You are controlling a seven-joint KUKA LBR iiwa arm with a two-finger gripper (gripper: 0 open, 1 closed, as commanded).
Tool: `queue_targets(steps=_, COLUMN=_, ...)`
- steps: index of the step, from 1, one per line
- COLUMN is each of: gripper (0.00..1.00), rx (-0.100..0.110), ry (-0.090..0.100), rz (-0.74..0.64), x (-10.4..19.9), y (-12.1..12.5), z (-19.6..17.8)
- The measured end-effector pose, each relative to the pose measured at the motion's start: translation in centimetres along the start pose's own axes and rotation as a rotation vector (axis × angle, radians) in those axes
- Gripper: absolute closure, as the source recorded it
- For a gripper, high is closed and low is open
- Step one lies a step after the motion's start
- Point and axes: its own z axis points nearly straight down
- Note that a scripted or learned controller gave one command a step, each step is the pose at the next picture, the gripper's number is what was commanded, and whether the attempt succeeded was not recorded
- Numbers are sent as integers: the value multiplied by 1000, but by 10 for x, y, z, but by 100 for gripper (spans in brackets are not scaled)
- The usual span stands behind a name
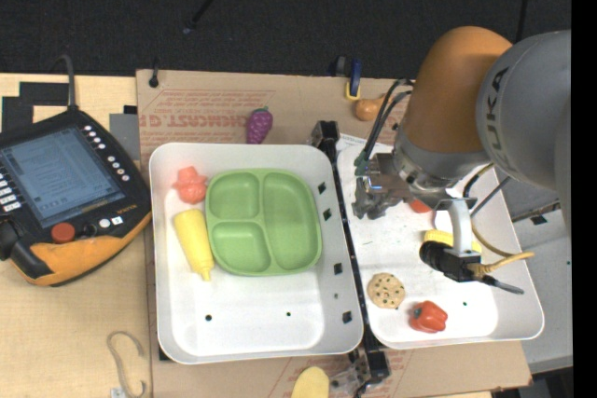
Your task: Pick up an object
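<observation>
Over the far left corner of the right bin, your gripper hangs above the white floor. You cannot tell whether it is released or clenched. Near that bin's front edge lie a cookie and, just to its right, a red pepper, the two apart. In the left bin, a green plate sits at the centre, a yellow bottle lies just beside its left side, and a pink toy rests at the far left corner.
</observation>
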Motion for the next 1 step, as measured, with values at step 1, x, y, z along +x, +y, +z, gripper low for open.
queue_targets(steps=1, gripper=100, rx=2, ry=1, rz=1, x=8, y=0, z=5)
